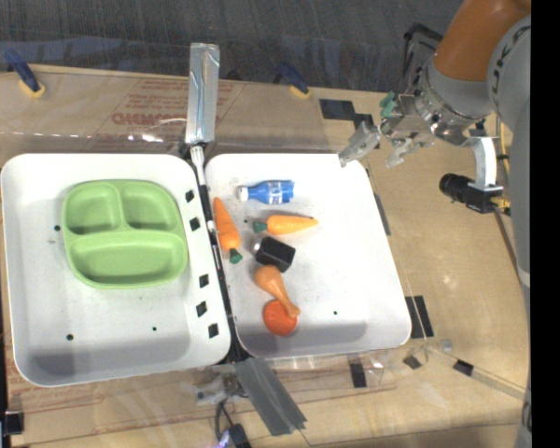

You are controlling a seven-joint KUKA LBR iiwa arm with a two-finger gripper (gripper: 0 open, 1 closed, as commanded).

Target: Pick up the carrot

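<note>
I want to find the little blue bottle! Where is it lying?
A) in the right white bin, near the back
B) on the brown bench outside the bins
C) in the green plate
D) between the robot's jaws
A: the small blue plastic bottle lies in the shallow right white bin, near its back wall, just behind the orange carrots.

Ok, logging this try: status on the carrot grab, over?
Gripper open, above right bin's far corner, holding nothing. Two carrots lying in the bin. Black block, blue bottle close by.
</note>
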